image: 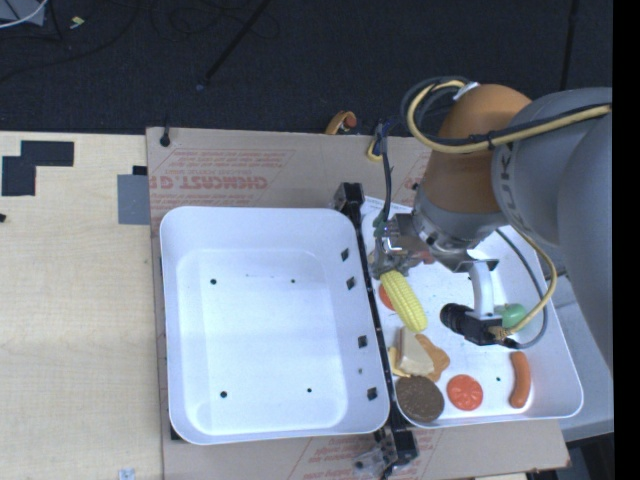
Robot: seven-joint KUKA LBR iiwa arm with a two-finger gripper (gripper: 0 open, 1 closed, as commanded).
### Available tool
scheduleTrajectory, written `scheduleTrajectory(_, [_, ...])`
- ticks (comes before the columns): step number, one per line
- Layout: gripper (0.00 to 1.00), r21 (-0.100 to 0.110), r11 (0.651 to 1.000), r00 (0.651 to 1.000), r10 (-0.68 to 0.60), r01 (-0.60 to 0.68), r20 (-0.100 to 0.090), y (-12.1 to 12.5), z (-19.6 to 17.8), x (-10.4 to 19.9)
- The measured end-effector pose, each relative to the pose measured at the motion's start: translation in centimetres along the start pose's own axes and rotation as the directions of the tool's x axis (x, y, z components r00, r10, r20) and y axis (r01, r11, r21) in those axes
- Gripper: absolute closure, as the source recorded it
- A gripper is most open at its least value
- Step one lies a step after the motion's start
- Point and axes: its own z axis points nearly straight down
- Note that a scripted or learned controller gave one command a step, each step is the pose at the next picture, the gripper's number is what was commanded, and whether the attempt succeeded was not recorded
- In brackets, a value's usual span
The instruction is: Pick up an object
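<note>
Nearest me in the right bin point(560, 408) lie a brown disc point(421, 398), a tomato point(464, 393) and a sausage point(519, 379), with bread slices point(417, 354) just behind. The corn point(404, 300) lies beyond, against the bin's left wall. The gripper point(392, 249) hangs right above its far end; how wide it stands I cannot tell. It looks like the approach step: next, a straight drop onto the corn. The wall crowds that side. The left bin point(180, 368) sits alongside on the table point(70, 318).

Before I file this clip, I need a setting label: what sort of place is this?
Probably a robotics lab test bench: a grey arm works over two white bins, toy food such as a corn cob and tomato lies in the right one, and cables trail behind.
</note>
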Motion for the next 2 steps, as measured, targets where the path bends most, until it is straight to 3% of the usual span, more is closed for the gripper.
scheduleTrajectory(1, [1.0,0.007,1.0,1.0,0.002,-0.002,0.0,-3.9,-0.7,2.1])
scheduleTrajectory(2, [1.0,0.002,1.0,1.0,0.001,-0.001,0.001,-1.5,-10.2,6.8])
